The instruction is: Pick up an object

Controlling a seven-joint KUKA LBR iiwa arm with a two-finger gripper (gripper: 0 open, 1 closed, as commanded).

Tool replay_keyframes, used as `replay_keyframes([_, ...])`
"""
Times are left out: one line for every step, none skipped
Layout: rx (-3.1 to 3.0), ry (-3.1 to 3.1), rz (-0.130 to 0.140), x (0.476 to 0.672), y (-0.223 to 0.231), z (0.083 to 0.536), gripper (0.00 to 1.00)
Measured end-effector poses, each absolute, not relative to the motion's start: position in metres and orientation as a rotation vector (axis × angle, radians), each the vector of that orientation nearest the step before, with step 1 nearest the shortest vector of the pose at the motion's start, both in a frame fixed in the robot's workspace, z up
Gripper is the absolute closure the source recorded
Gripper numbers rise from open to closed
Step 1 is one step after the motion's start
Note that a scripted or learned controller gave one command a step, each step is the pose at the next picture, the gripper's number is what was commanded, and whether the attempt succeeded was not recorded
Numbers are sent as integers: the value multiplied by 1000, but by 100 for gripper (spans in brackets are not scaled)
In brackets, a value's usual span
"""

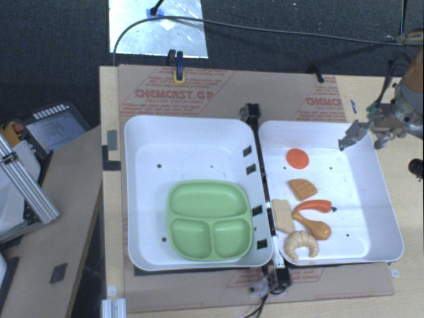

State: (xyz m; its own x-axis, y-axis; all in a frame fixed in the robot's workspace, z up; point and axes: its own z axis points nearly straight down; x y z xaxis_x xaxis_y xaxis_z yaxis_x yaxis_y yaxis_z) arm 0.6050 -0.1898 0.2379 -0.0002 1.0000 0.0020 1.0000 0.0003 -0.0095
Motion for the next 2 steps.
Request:
replay_keyframes([-2219, -2226, -1, 607, -189, 245, 0])
replay_keyframes([-2219, -2221, 2, 598, -194, 191, 0])
